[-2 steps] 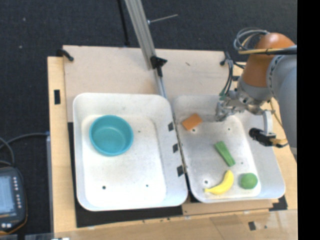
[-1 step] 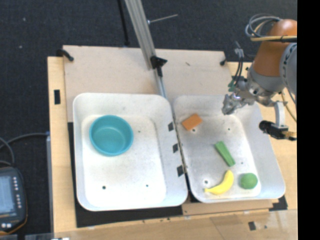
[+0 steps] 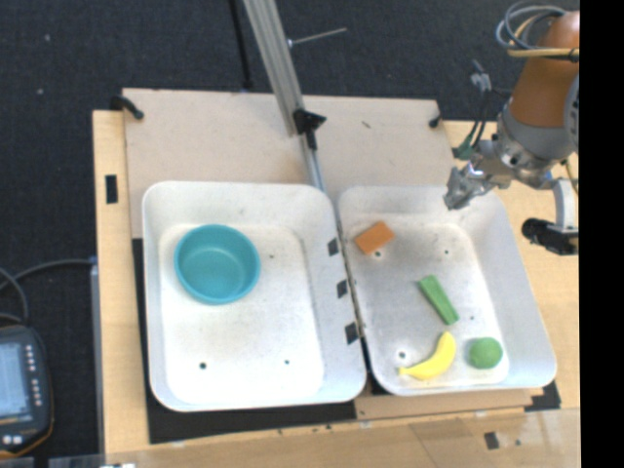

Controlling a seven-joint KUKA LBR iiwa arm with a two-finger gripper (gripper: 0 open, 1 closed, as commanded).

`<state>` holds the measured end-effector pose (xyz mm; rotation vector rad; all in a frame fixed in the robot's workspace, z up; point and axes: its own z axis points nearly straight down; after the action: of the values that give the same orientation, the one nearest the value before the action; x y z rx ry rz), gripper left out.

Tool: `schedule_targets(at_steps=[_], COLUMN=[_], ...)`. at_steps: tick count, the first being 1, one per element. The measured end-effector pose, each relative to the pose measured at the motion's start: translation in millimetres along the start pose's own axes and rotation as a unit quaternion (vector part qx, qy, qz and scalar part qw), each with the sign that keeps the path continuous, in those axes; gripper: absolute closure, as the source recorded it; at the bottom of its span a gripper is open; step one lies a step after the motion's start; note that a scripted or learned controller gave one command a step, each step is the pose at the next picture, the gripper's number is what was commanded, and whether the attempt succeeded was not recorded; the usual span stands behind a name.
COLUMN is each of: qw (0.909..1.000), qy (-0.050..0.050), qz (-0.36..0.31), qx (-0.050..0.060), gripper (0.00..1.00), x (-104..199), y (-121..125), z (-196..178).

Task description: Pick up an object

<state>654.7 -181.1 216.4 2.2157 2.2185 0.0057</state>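
The right bin point(image 3: 507, 261) holds an orange block point(image 3: 373, 237) near its far left corner, a green stick point(image 3: 438, 298) in the middle, a yellow banana point(image 3: 432, 358) and a green ball point(image 3: 485, 352) at the front. My gripper point(image 3: 460, 192) hangs over the bin's far right corner, well to the right of the orange block, with nothing seen in it. Its tips are too small to read.
In the left bin point(image 3: 156, 261) sits a teal bowl point(image 3: 216, 263). A slanted metal post point(image 3: 276, 57) rises from between the bins at the back. Bare bench board point(image 3: 214, 135) lies behind both bins.
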Motion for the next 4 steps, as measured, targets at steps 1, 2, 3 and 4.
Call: schedule_targets(at_steps=[1, 2, 3, 4], qw=[1.0, 1.0, 1.0, 1.0], qy=[0.0, 0.001, 0.001, 0.002], qz=[-0.001, -0.002, -0.002, -0.003], qx=[0.001, 0.003, 0.003, 0.003], gripper=[1.0, 1.0, 1.0, 1.0], x=[-1, 37, 86, 128], y=[1, -16, -28, -38], z=[-20, -25, -16, -20])
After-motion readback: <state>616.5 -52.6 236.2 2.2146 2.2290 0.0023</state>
